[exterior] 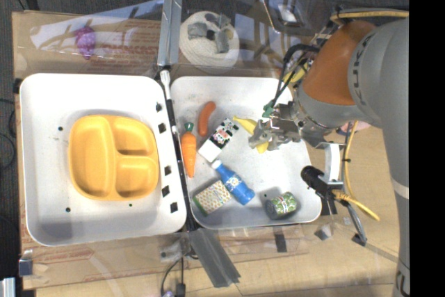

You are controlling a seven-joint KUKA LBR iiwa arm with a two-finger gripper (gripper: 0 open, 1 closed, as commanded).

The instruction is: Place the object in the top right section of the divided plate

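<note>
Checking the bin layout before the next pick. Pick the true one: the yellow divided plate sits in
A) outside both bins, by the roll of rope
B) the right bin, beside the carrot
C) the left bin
C: the yellow divided plate lies alone in the left bin, while the carrot lies in the right bin.

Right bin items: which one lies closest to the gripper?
The yellow banana, right beside the gripper; the carrot, sausage and blue bottle lie farther left.
</note>
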